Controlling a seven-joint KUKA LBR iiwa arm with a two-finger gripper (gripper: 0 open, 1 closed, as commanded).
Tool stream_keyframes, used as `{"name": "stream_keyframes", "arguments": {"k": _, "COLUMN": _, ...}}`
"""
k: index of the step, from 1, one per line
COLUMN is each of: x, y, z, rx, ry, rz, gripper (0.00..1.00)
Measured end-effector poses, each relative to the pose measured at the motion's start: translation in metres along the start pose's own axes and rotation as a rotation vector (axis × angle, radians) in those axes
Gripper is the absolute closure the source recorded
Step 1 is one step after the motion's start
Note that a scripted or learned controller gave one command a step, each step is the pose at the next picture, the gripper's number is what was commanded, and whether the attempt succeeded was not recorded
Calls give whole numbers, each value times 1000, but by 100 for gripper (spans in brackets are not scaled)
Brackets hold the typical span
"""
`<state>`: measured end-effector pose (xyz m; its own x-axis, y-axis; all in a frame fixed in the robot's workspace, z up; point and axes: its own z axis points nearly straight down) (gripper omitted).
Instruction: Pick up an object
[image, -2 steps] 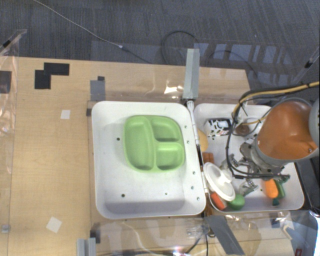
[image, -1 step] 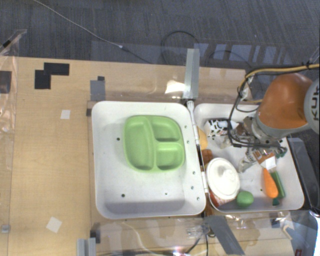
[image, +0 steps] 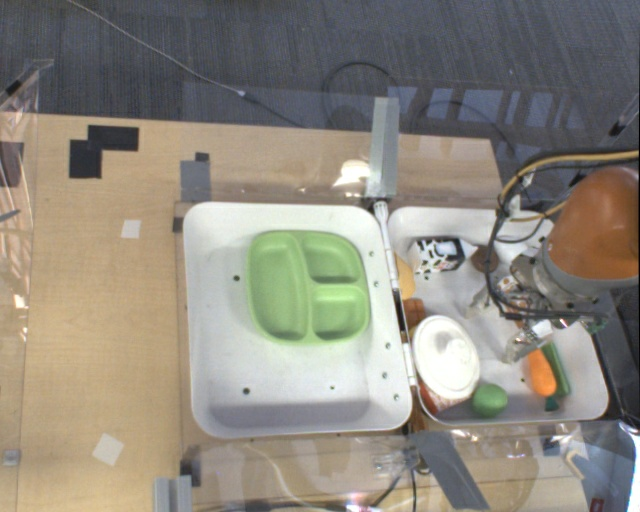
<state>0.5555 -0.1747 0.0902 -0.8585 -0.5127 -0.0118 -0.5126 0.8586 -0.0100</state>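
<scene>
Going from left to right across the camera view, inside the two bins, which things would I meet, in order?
Green divided plate → black-and-white toy → green ball → carrot. The white bowl overlaps the toy's span, so I leave it out.

Arm (image: 598, 225) cut by right edge; gripper (image: 525, 325) blurred

Light wood counter (image: 90, 330) with black tape marks (image: 100, 150) at 10 o'clock. Dark grey carpet floor (image: 250, 45) along 12 o'clock, thin cable (image: 160, 52) running across it. Clear panel edges at 9 and 6 o'clock.
</scene>
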Motion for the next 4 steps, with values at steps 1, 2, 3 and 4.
{"name": "stream_keyframes", "arguments": {"k": 1, "x": -89, "y": -10, "z": 2, "rx": -7, "ry": 11, "rz": 67, "gripper": 0}}
{"name": "stream_keyframes", "arguments": {"k": 2, "x": -94, "y": -2, "z": 2, "rx": -3, "ry": 11, "rz": 37, "gripper": 0}}
{"name": "stream_keyframes", "arguments": {"k": 3, "x": -94, "y": -1, "z": 2, "rx": -8, "ry": 13, "rz": 93, "gripper": 0}}
{"name": "stream_keyframes", "arguments": {"k": 4, "x": -7, "y": -47, "z": 1, "rx": 2, "ry": 4, "rz": 150, "gripper": 0}}
